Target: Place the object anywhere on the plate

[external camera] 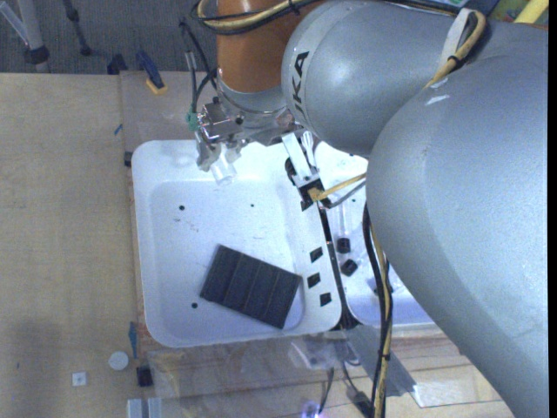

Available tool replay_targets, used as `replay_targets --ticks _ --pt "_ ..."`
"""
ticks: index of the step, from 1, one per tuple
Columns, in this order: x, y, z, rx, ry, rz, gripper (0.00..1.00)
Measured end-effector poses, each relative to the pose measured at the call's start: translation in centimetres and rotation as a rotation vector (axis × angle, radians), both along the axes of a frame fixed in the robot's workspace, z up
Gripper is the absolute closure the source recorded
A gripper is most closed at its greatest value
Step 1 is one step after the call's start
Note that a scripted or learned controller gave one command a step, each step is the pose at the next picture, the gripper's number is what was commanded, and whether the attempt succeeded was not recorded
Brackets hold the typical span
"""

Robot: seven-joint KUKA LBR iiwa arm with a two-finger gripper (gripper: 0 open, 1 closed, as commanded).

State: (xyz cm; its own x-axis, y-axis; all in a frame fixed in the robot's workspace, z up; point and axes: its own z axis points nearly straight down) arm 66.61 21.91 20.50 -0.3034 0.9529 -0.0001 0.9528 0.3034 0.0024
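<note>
We see the grey KUKA arm entering from the right and covering most of the upper and right part of the view, its orange band sitting just above the wrist. Yellow and black cables loop over the band and run down along the arm's near side. Below the arm we find the left white bin, seen almost whole, with small dark specks on its floor; the right white bin is largely hidden behind the arm, so we cannot tell what it holds. On the floor of the left bin, toward its near right corner, lies a dark ribbed rectangular plate, flat and turned at a slant to the bin walls. We place the gripper above the far wall of the left bin, well apart from the plate, pointing down. Its pale fingers stand close together, the gap narrow, and we see nothing between them. On the bench in front of the bin rests a small white disc.
</note>
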Motion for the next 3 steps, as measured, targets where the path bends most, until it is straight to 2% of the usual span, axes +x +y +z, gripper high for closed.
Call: replay_targets --ticks 1,2,3 --pt "-0.1 0.2 -1.2 -0.001 0.005 0.076 1.0" --pt "0.0 -1.3 6.5 0.0 0.0 0.036 1.0" --pt "0.0 -0.5 3.2 -0.001 0.006 0.035 1.0"
